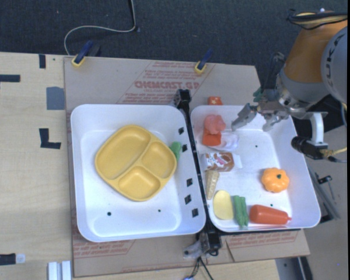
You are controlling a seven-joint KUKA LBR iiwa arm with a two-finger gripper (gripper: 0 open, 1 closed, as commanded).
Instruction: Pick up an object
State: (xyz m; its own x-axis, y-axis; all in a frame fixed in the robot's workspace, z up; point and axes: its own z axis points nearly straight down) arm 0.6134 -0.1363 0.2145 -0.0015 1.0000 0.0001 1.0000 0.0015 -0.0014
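Two white bins (84, 156), one yellow tray (135, 162), one orange pumpkin (275, 179).

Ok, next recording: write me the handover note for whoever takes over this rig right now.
Gripper: open, holding nothing, poised above the top edge of the right bin.
Right bin holds: pink and orange-red toy pieces top left, a small packet below them, a cone-shaped piece, a pale yellow piece, a green bean-like piece, a red carrot-shaped toy, an orange pumpkin.
Left bin holds a yellow divided plate and a small green item at its right edge.
Done: nothing picked yet.
Left: choose an object, descend, close, lift.
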